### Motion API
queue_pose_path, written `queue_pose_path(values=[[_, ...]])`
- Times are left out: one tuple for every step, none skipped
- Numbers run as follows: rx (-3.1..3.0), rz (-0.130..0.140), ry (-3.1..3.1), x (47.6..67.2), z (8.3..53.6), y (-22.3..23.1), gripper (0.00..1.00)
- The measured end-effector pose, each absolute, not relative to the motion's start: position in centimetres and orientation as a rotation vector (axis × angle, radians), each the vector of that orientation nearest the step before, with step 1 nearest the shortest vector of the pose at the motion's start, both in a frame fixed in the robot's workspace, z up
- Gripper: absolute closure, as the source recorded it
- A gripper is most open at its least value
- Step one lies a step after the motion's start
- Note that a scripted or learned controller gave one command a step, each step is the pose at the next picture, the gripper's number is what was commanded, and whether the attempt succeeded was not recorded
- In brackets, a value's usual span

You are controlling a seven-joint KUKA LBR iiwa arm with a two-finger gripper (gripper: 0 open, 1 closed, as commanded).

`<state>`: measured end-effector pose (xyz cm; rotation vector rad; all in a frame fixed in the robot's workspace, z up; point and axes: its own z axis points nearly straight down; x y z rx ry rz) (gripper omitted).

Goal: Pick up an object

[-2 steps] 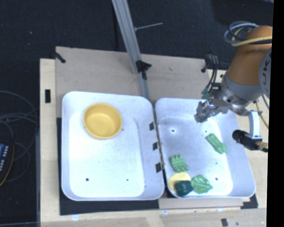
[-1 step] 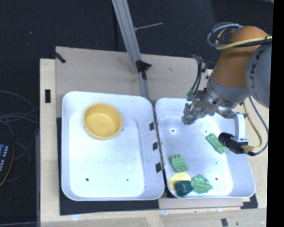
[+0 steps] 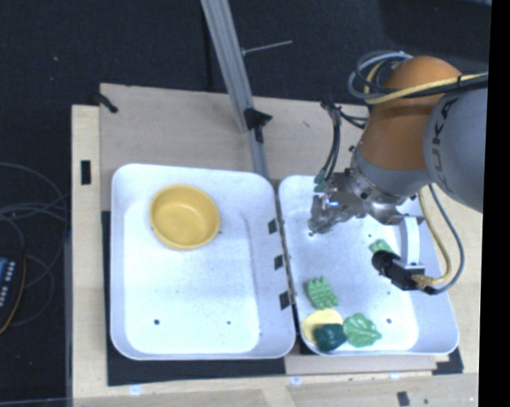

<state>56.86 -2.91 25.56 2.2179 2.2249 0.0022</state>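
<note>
**Objects clustered in right bin, gripper above its upper left**

Objects for picking lie in the right bin (image 3: 430,326), a shallow white tray with rounded corners and a faintly speckled floor. Four sit near its lower left corner. A light green ridged block (image 3: 320,291), with a notched, toothed outline, lies a little above the rest. Below it, a pale yellow piece (image 3: 312,322) with a smooth rounded edge sits against the bin's corner. A dark green, roughly cubic lump (image 3: 329,335) overlaps or touches the yellow piece. Just to its right lies a mid-green leaf-shaped piece (image 3: 362,329) with raised veins and a wavy edge. A small green fragment (image 3: 380,247) shows further up, beside a black fitting on the arm; its shape cannot be made out.

Gripper (image 3: 324,213): hangs over the upper left part of the right bin, close to the divider between the bins. Metallic, blurred. Whether it is apart or together cannot be told. Well apart from the cluster of objects.

Arm (image 3: 408,120): orange dome-like band above a grey wrist, smooth and glossy; looped cables over the top and down the side.

Left bin (image 3: 192,321): same white tray. A yellow bowl (image 3: 185,216), round, matte, smooth-rimmed, stands upright in its upper left area.

A slanted grey metal rail (image 3: 231,64) runs from the top of the view to the bins' upper edge.
</note>
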Motion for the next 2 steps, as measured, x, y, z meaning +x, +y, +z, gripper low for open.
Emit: queue_pose_path(values=[[2.219,0.001,2.224,54.3,24.6,1.2,1.0],[2.219,0.0,2.224,52.7,23.3,6.0,1.0]])
